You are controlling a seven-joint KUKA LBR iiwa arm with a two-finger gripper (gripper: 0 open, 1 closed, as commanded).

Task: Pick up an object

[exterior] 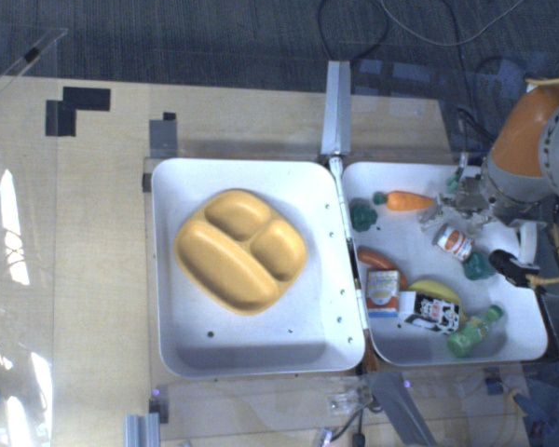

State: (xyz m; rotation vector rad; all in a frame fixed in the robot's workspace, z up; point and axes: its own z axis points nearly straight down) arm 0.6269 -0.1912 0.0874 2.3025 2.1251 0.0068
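Observation:
My gripper [462, 214] hangs over the back right part of the right bin [531, 347], its fingers spread open with nothing between them. Just in front of it lies a small red and white can [455, 242]. An orange carrot [408, 200] lies to the gripper's left, by the bin's back wall. The left bin [168, 343] holds a large yellow bread-shaped object [239, 248].
The right bin also holds a dark green lump [362, 215], a teal piece [478, 266], a red item [373, 257], an orange and white box [382, 290], a banana [435, 290], a black and white carton [434, 314] and a green bottle [470, 333].

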